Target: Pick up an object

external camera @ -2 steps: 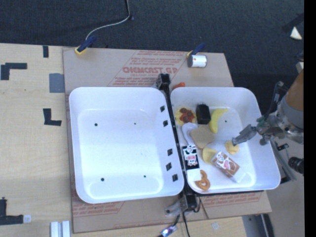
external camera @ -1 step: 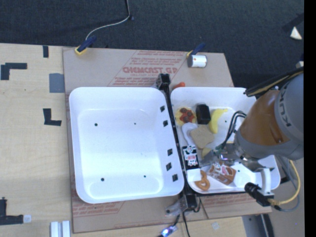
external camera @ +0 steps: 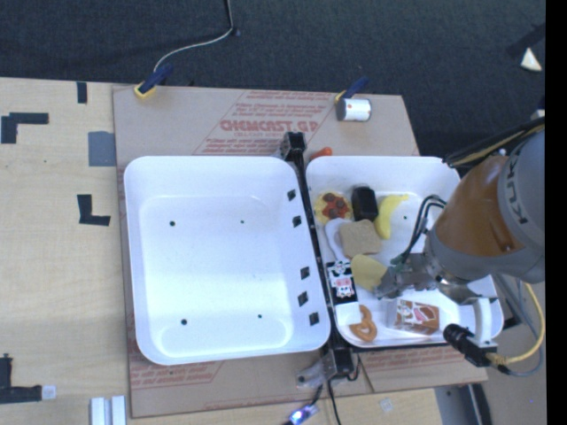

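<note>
While the left bin (external camera: 217, 255) sits white and bare-floored on the bench (external camera: 53, 237), the clutter is all in the right bin (external camera: 403, 165) beside it. Along that bin's left side lie a cluster of small red pieces (external camera: 335, 205), a black block (external camera: 364, 203), a tan slab (external camera: 359, 236) and a black-and-white patterned card (external camera: 342, 281), with an orange pretzel-like ring (external camera: 363, 326) near the front edge. A yellow banana-shaped piece (external camera: 390, 215) sits just right of the black block, and a pale yellow lump (external camera: 368, 267) lies below the slab. The arm (external camera: 483, 224) comes in from the right, its end effector (external camera: 394, 279) low over the bin, touching or just beside that pale lump; I cannot tell how its jaws stand. A red-and-white packet (external camera: 416, 315) lies just in front of it.
</note>
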Motion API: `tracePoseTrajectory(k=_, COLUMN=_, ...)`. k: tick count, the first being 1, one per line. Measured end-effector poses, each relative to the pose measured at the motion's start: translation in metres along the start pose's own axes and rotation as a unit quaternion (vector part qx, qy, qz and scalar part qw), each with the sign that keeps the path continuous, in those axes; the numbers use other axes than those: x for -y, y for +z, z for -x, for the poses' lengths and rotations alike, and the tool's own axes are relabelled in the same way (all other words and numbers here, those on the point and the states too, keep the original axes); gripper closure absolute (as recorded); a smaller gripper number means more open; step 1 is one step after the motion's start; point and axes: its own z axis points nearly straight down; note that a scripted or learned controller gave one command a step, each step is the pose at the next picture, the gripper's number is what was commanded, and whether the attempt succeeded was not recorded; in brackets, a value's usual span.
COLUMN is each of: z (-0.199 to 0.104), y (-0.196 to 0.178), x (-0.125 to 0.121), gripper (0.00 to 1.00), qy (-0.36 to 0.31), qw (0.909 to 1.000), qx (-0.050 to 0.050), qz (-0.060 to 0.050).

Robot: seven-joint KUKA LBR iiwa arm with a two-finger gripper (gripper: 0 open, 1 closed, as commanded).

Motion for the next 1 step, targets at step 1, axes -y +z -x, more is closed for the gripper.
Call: tracePoseTrajectory(k=1, z=-0.0008, y=-0.009, x=0.0005, gripper=1.0, qy=0.0, qw=1.0, qx=-0.001, qz=-0.001)
